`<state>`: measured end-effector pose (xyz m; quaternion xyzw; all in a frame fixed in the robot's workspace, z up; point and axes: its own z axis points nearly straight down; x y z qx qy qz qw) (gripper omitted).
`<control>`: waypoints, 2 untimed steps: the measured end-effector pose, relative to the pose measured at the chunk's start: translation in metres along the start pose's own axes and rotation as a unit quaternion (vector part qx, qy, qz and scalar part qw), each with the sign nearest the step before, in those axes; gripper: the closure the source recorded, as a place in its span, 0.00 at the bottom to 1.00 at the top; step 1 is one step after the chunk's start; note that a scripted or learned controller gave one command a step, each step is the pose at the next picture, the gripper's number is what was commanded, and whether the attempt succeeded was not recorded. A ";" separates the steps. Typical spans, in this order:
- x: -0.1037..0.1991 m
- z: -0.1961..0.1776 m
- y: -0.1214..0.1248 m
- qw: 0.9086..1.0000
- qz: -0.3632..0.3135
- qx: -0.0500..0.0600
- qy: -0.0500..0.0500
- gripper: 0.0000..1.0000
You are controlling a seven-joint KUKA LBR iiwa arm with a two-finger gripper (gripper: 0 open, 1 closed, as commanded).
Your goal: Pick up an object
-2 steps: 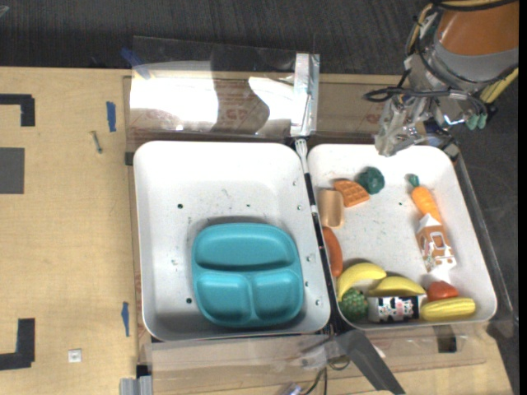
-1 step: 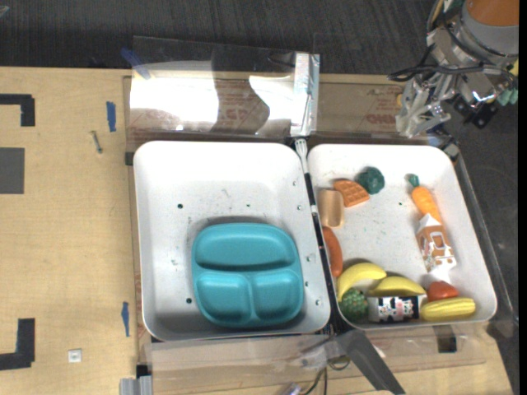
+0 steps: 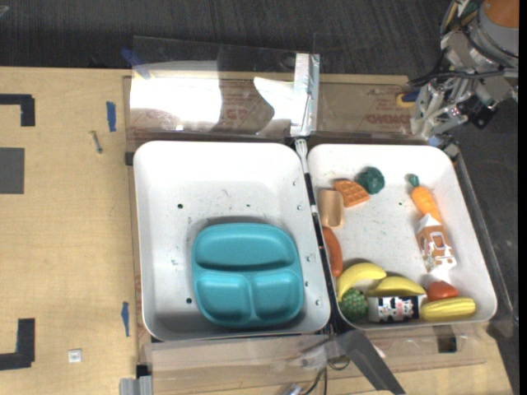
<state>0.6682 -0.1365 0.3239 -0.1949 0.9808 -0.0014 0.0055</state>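
Arm: I saw the gripper [image 3: 447, 112] parked beyond the far right corner of the right bin [image 3: 471, 220], above the bench.
Claw: I could not tell how far it was open.
Right bin: it held a carrot [image 3: 423, 199], 2 bananas [image 3: 362, 274], a small bottle [image 3: 434, 248] and other toy food.
Left bin [image 3: 165, 188]: it held 1 teal tray [image 3: 245, 273] with 3 compartments, near the front wall.

Dark grey carpet floor [image 3: 247, 11] is being seen from 11 to 2 o'clock. Tan bench top [image 3: 62, 220] with black tape marks [image 3: 20, 109] is being lit brightly at 9 o'clock.
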 end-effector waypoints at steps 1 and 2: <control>-0.007 0.022 0.018 1.000 -0.014 -0.003 0.003 1.00; -0.003 -0.051 0.004 1.000 0.006 0.001 -0.003 1.00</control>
